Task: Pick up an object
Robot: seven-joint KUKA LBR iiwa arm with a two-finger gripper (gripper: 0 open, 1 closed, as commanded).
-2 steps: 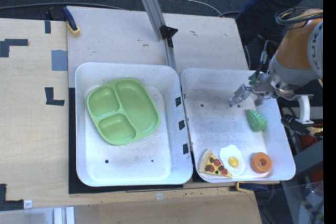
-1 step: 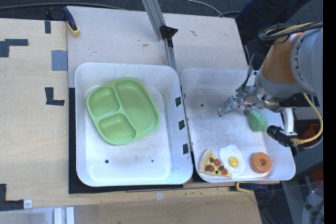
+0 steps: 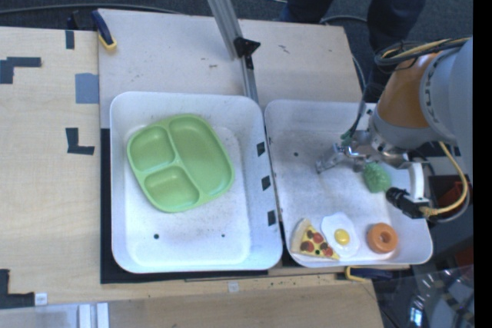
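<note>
My gripper [image 3: 332,160] hangs low over the middle of the right bin [image 3: 307,127], and the grey arm with its orange band reaches in from the right. A green leafy toy [image 3: 377,178] lies just right of the gripper, beside the wrist and not in its grasp. Along the bin's front edge lie a pizza slice [image 3: 312,240], a fried egg [image 3: 339,232] and an orange donut [image 3: 382,238].
The left bin [image 3: 131,242] holds a green divided plate [image 3: 179,161]. A slanted metal post [image 3: 223,4] rises behind the bins. A blue and yellow tool [image 3: 104,31] lies on the bench at the back left.
</note>
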